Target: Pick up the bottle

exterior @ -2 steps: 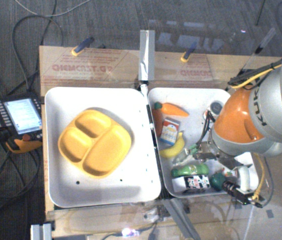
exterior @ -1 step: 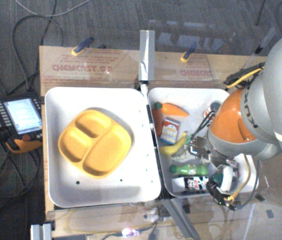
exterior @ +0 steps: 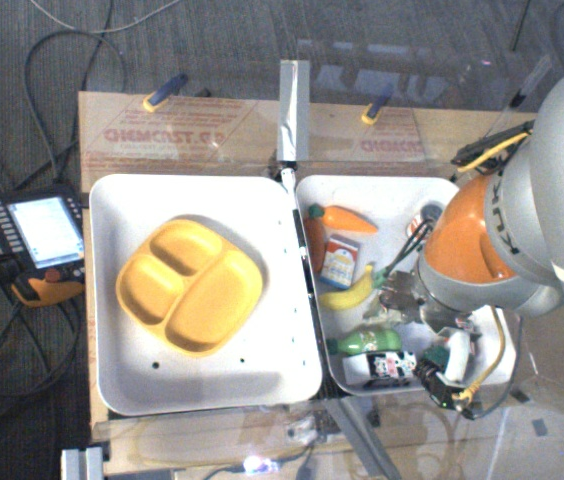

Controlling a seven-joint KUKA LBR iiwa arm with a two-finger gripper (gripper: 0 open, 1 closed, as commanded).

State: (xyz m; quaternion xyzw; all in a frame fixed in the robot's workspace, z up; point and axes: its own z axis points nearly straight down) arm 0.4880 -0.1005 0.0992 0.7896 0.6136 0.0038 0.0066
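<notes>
A green bottle (exterior: 367,342) lies on its side near the front of the right bin (exterior: 402,190). It rests between a banana (exterior: 347,293) behind it and a black and white pack (exterior: 390,366) in front. My gripper (exterior: 398,300) hangs low over the bin's middle, just behind and to the right of the bottle. The grey and orange wrist (exterior: 467,253) above it hides the bin's right side. I see nothing held in the gripper.
An orange carrot (exterior: 347,218) and a small orange and blue box (exterior: 339,261) lie at the back of the right bin. The left bin (exterior: 112,368) holds a yellow divided plate (exterior: 190,284). A handheld control pendant (exterior: 32,233) sits off the bench to the left.
</notes>
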